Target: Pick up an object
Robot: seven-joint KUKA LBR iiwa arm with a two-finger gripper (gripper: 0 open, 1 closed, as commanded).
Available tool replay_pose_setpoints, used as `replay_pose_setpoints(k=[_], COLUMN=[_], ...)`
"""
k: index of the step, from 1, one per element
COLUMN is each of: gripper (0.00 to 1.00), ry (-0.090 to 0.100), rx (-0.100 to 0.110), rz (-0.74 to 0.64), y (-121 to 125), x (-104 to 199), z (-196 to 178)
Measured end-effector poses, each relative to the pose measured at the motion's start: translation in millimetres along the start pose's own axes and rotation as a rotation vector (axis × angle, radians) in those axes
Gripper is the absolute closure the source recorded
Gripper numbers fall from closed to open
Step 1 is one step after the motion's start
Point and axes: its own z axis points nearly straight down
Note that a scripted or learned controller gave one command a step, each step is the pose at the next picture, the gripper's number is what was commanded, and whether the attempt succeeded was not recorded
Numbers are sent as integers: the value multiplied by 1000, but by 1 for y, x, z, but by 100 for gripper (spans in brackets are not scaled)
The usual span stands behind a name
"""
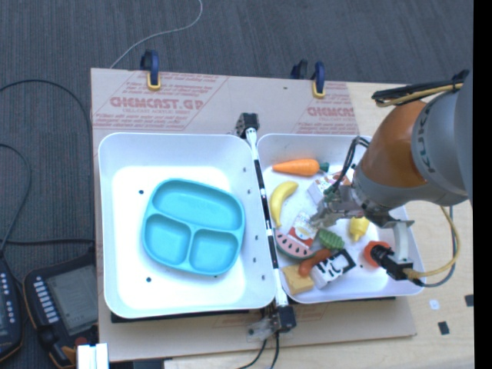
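Two shallow white bins are set side by side on the table (192,102). One blue divided plate (193,226), with three compartments, is held in the left bin (123,148). A cluster of toy foods is gathered in the right bin (400,279): one carrot (296,167) at the far end, one banana (281,199) just below it, one watermelon slice (294,244), one green leafy piece (331,239), one yellow piece (357,227), one red piece (376,252) and one black-and-white packet (335,266) near the front wall. The gripper (327,210) is lowered among these items, near the banana and the watermelon slice. Whether the fingers are spread or closed, or anything is grasped, cannot be told.
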Motion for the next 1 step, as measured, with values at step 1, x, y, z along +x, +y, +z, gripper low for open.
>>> replay_pose_setpoints(k=[1], gripper=[0], ry=[0], rx=[1], rz=[0], y=[0], x=[0], z=[1])
